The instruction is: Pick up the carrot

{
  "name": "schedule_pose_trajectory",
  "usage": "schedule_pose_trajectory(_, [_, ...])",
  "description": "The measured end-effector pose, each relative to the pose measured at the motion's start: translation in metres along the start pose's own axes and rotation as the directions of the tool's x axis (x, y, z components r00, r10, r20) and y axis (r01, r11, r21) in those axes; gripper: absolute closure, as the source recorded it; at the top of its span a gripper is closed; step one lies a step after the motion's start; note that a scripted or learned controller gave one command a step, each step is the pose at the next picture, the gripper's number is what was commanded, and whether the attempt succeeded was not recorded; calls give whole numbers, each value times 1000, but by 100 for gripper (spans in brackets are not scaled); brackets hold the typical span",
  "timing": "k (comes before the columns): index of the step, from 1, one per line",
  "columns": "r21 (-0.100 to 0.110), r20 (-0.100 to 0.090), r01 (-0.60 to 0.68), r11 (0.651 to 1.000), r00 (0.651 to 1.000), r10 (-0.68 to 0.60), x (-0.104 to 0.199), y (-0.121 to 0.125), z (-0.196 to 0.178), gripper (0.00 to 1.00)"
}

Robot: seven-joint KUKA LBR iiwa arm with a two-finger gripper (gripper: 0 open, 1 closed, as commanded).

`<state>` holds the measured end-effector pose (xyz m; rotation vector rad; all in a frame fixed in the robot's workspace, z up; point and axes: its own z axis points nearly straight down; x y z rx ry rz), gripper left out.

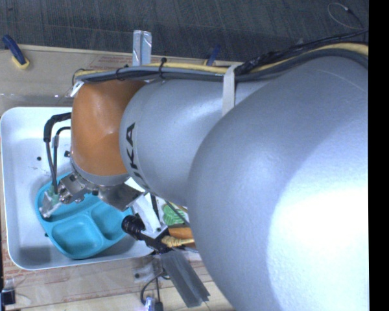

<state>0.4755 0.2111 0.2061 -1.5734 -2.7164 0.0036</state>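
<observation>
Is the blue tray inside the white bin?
Inside. The blue tray lies on the floor of the left white bin, with the bin's walls around it.

A white bin [16,173] is sitting on the wooden table [32,76], surrounding the end effector [52,203]. A blue divided tray [84,233] is lying in the bin, directly beneath and just right of the end effector. Further right, a green item [174,216] is peeking out. A blue clamp [14,50] is gripping the table's far edge, well above the end effector.
</observation>
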Motion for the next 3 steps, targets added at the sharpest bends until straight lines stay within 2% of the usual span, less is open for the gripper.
schedule_pose_trajectory(1, [2, 1, -224, 975, 975, 224, -39, 40, 76, 0])
schedule_pose_trajectory(2, [-17, 8, 42, 999, 999, -42, -14, 22, 97, 0])
schedule_pose_trajectory(3, [-10, 4, 48, 999, 999, -48, -12, 21, 89, 100])
